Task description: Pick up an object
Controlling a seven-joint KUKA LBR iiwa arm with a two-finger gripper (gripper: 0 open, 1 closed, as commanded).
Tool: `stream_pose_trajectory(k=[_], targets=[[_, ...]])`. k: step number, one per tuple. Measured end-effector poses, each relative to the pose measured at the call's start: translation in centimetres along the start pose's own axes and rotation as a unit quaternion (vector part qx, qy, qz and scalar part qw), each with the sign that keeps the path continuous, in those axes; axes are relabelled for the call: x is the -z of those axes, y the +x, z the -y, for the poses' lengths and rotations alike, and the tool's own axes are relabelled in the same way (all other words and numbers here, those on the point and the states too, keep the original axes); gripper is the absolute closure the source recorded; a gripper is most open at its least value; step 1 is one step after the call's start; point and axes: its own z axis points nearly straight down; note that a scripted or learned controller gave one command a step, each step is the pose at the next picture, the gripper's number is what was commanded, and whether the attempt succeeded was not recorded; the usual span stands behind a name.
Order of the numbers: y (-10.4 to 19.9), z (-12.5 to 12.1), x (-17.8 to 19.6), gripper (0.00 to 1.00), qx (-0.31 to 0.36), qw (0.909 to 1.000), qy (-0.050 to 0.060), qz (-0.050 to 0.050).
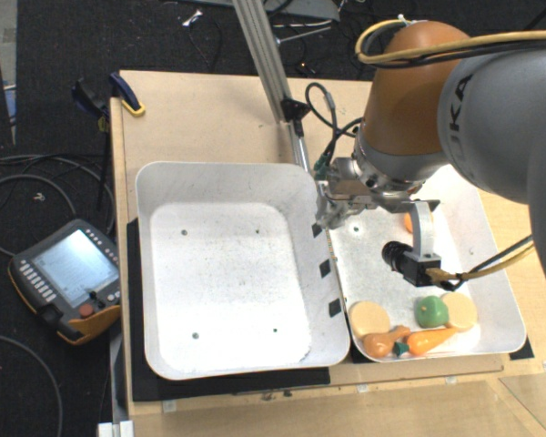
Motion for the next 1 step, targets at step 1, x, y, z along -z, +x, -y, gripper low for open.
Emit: stream_pose_trajectory(k=[1], targets=[[5.51,1.53,0.13,1.00,0.000,1.0000,0.000,0.000]])
